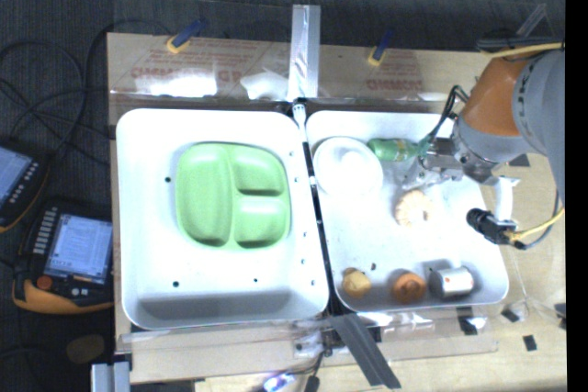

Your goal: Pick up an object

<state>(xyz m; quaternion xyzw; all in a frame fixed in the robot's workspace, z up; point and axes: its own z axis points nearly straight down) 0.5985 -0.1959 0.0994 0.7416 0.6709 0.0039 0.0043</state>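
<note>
The right bin holds several objects. A green bottle-like object lies near its far wall, next to a white round bowl. A pale beige lump sits mid-bin. Along the near wall lie a brown lump, an orange-brown one and a silver can. My gripper hangs low at the right end of the green object and just above the beige lump. Nothing can be seen held in it.
The left bin carries a green divided plate. The grey arm with its orange band crosses the right bin's right wall. A black cable fitting hangs beside that wall.
</note>
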